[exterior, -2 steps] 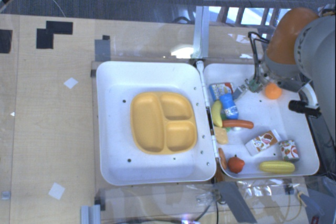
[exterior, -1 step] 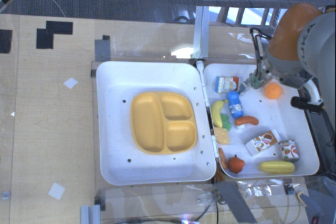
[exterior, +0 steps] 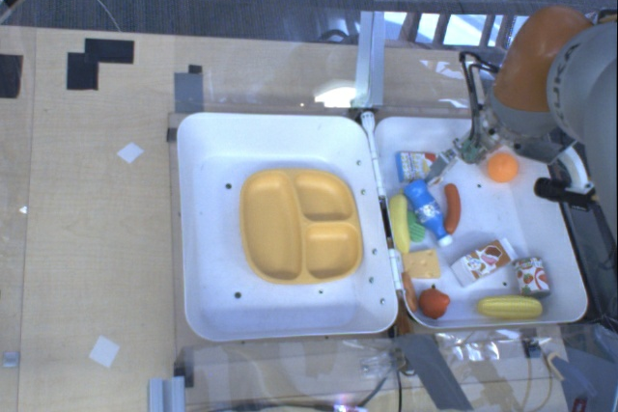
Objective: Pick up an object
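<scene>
Orange ball just beside end effector

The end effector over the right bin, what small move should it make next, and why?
Probably a short descent with a slight shift toward the orange ball. The end effector sits at the right bin's upper part with nothing visibly between its tips, and the ball lies just beside it, apart from the crowded blue bottle and sausage, so it looks like the easiest pick.

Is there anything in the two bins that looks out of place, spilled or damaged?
Nothing looks spilled or broken. The toy foods lie jumbled in the right bin, and the blue bottle lies on its side. The yellow tray sits flat in the left bin.
</scene>
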